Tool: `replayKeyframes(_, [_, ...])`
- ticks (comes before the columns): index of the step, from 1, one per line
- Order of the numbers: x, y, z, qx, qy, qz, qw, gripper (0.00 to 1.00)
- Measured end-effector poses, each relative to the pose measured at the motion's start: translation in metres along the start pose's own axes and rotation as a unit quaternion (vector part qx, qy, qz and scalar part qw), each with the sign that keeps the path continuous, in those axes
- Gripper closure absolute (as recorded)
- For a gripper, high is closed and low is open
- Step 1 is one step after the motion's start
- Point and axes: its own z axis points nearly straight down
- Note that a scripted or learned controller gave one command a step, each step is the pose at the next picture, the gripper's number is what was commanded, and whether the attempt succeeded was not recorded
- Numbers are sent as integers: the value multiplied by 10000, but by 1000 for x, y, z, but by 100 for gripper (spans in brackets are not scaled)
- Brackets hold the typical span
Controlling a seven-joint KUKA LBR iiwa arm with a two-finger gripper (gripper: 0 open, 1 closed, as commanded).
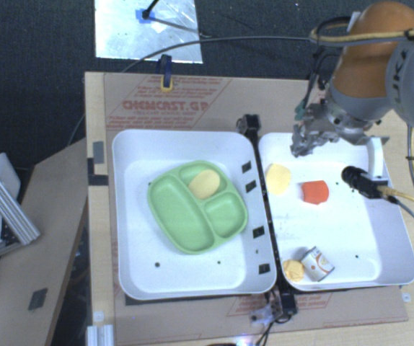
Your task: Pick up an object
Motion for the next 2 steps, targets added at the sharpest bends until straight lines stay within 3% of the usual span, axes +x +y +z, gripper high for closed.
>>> replayKeyframes(2, [104, -30, 16, 8, 0, -2, 10000, 100])
